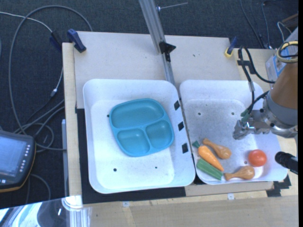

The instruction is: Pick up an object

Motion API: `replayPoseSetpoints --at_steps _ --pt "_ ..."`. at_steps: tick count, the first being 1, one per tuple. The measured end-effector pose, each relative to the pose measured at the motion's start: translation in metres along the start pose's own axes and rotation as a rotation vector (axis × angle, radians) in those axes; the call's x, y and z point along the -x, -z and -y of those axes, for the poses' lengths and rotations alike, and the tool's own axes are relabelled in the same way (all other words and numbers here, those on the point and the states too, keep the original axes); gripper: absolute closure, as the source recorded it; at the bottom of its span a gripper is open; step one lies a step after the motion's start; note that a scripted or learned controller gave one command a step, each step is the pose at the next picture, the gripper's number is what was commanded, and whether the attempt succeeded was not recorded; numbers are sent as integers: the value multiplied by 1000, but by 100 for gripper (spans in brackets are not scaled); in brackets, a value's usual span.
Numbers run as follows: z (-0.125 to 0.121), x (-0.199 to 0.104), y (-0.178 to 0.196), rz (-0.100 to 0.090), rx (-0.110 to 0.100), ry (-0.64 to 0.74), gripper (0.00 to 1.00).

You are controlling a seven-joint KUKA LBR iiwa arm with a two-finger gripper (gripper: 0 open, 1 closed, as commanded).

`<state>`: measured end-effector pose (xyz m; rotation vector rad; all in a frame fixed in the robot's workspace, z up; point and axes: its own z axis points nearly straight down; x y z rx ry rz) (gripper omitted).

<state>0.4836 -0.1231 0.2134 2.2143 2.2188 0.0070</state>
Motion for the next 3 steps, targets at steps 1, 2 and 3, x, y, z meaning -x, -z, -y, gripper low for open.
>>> replayPoseSetpoints --at_steps 1,2,3 --pt "-2 0 48 0 -1 0 100" --pt "-16 -53 51 -3 -6 5 100" --pt "-43 -100 50 -4 -6 5 100"
